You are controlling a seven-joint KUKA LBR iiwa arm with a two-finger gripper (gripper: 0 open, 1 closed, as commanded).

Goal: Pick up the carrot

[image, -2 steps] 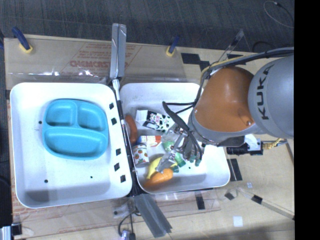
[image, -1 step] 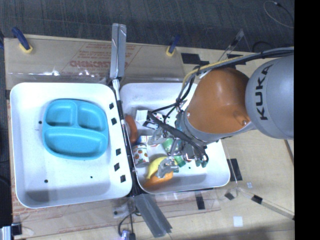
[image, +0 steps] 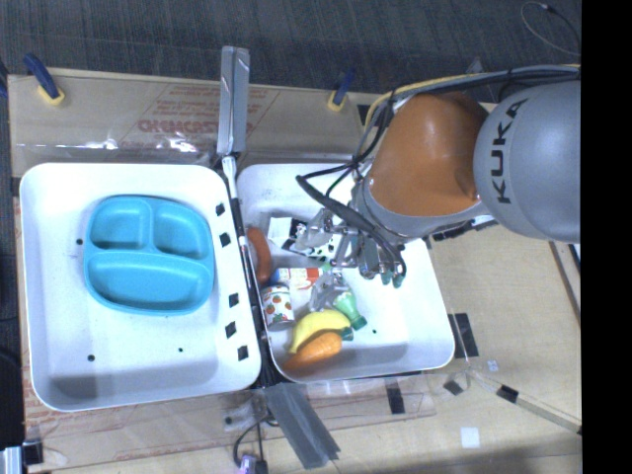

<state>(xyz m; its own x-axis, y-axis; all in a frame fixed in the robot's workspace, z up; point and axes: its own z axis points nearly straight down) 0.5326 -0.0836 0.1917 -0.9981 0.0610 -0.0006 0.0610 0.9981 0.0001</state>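
The carrot point(image: 314, 350), orange and stubby, lies near the front wall of the right bin point(image: 420, 334), pressed against a yellow banana point(image: 321, 324). A green leafy bit point(image: 352, 317) sits just right of the banana. My gripper point(image: 333, 265) hangs over the middle of the right bin, a little behind the carrot and the banana, amid the pile of toy food. The grey arm with its orange band point(image: 425, 161) covers the bin's back right part.
In the right bin a brown sausage point(image: 259, 253) lies along the left wall, with a small strawberry-printed box point(image: 278, 307) and a black-and-white item point(image: 299, 235) close by. The left bin point(image: 59, 294) holds a blue divided plate point(image: 148, 253).
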